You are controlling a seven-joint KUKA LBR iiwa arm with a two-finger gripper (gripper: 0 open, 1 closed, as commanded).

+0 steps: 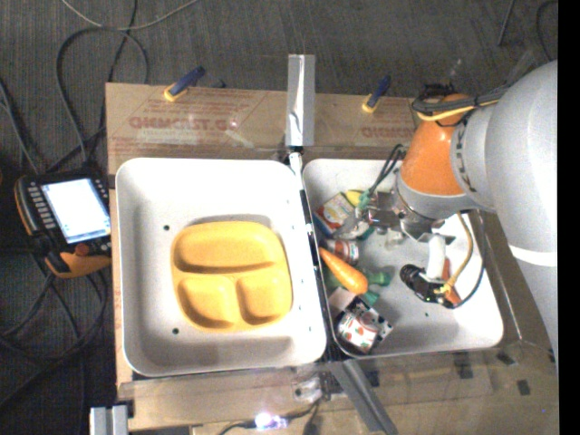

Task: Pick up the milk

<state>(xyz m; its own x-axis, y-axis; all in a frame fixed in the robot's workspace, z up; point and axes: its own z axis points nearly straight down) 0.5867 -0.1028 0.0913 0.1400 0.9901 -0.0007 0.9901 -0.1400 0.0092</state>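
Observation:
The milk (360, 325) looks to be the small white carton with dark and red print. It lies tilted in the front left corner of the right bin (471, 324). My gripper (373, 217) hangs over the back half of that bin, below the orange band (433, 157). It sits above a cluster of small items, well behind the milk. The wrist body hides its tips. Nothing can be seen held in it.
An orange carrot (343, 270) lies between the gripper and the milk. A small can (348, 250) and a yellow-green packet (333, 210) sit by the bin's left wall, with a green piece (377, 279) nearby. The left bin (145, 333) holds a yellow compartment tray (233, 273).

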